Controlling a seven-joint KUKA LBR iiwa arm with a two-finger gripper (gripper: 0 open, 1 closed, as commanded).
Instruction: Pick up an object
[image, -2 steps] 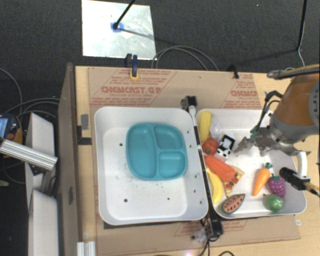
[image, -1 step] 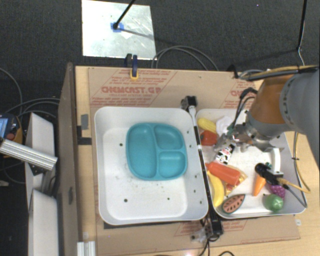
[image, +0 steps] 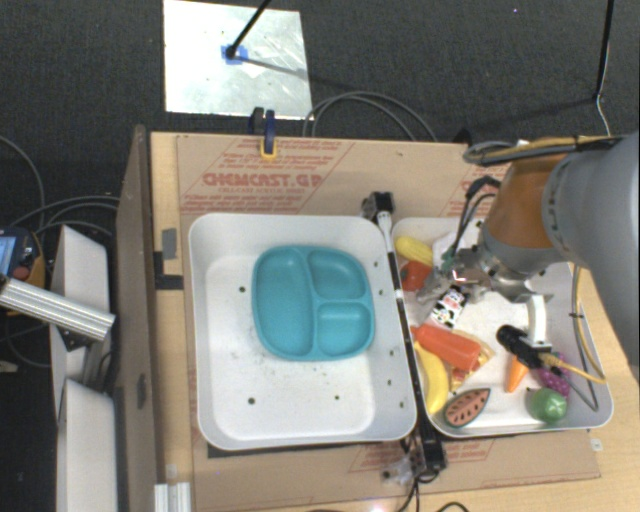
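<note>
My gripper (image: 447, 286) reaches down into the right bin (image: 590, 425), near its left wall and toward the back. Just below it lies a small white toy with black spots (image: 451, 309), touching or nearly touching the gripper. I cannot make out whether anything is between the jaws. Around it lie a yellow piece (image: 414, 249), an orange-red block (image: 450, 346), a banana (image: 434, 380), a watermelon slice (image: 467, 407), a carrot (image: 515, 374), purple grapes (image: 552, 379) and a green fruit (image: 546, 405).
The left bin (image: 220, 400) holds a teal divided plate (image: 312, 302). A ridge between the two bins (image: 400, 320) runs close to the gripper's left. The arm's grey body (image: 590, 210) covers the right bin's back right part.
</note>
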